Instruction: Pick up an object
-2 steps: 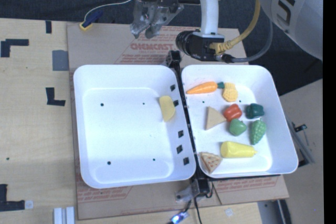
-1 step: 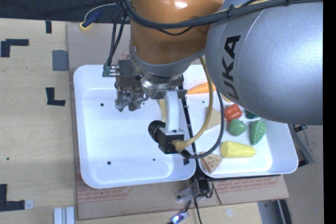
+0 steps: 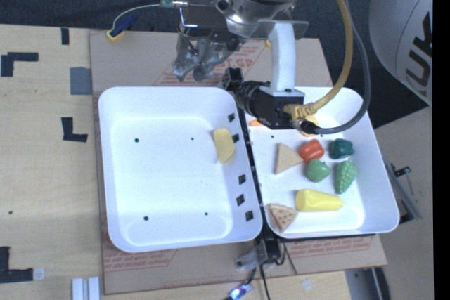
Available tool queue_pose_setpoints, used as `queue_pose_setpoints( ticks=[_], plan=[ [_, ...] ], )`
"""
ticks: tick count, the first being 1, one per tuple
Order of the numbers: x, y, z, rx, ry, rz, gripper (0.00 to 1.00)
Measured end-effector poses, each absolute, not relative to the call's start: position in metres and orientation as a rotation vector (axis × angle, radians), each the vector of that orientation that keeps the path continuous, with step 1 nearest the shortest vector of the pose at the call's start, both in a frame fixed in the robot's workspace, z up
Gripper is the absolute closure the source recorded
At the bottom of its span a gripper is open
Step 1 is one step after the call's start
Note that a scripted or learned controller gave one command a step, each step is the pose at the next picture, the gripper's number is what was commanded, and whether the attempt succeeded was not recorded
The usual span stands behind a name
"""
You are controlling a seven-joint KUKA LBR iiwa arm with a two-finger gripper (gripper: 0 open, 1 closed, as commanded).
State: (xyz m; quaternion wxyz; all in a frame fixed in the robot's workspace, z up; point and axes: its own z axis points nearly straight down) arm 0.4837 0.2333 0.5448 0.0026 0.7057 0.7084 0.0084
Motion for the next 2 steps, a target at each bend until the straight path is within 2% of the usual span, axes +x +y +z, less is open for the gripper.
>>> queue_pose_setpoints(
  ticks=[1, 2],
  plan=[
    [0.483, 0.233, 0.429, 2.223, 2.225, -0.021, 1.00],
    [0.517, 0.232, 0.255, 2.225, 2.224, -0.024, 1.00]
  ],
)
